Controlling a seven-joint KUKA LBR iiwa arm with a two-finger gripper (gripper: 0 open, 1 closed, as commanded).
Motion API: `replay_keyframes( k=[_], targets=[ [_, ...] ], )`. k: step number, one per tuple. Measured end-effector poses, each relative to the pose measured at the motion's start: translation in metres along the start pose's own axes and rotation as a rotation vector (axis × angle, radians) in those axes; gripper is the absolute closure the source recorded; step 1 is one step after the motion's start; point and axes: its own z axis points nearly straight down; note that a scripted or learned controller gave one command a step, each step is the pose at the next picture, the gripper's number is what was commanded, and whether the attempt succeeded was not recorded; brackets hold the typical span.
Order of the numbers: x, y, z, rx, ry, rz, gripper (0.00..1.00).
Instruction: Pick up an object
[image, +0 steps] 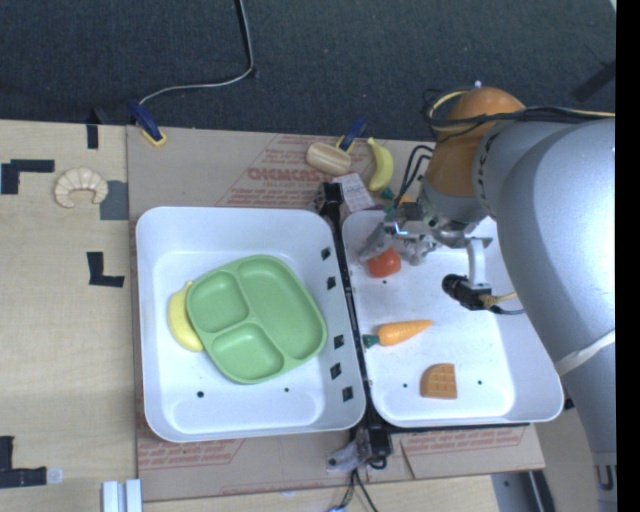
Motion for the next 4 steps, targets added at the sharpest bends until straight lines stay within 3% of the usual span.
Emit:
replay_keyframes(
  k=[1, 2, 4],
  targets=[
    [-0.001, -0.028, -0.001, -0.002, -0.001, -0.001, 0.00],
    [-0.007, 0.001, 0.000, -0.002, 0.001, -0.002, 0.00],
    [-0.008, 0.000, 0.000, -0.001, 0.000, 0.000, 0.00]
  ],
)
